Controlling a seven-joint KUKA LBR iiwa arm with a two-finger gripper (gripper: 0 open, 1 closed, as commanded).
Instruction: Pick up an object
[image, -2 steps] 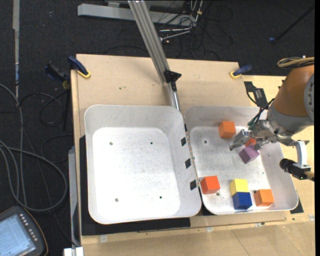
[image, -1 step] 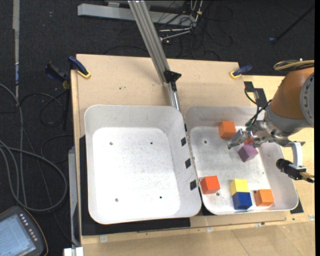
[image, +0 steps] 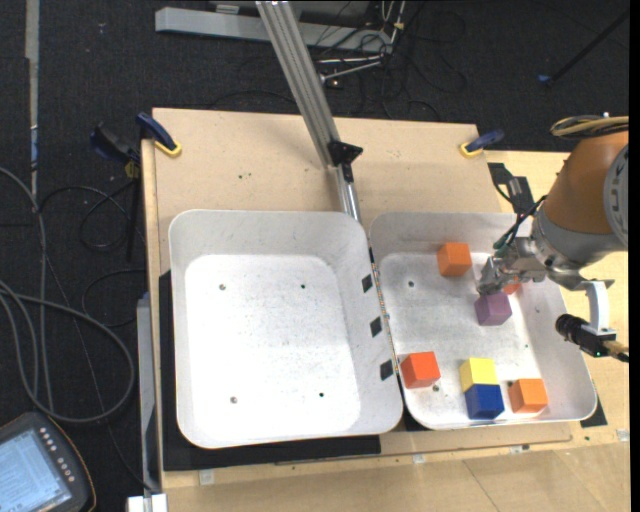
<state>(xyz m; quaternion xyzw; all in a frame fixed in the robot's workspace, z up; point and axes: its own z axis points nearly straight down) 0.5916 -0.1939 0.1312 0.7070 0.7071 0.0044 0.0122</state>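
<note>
Camera view: gripper (image: 497, 283) low in right bin (image: 572, 352), directly above purple block (image: 493, 309), probably lined up for grasp. Opening state impossible to tell. Orange block (image: 454, 259) near, at ten o'clock from purple one.

The tool (image: 497, 281) hides the purple block's (image: 493, 309) top; its fingers are indistinct.

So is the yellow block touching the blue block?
Touching. The camera view shows the yellow block right against the blue block, no bin floor between them.
</note>
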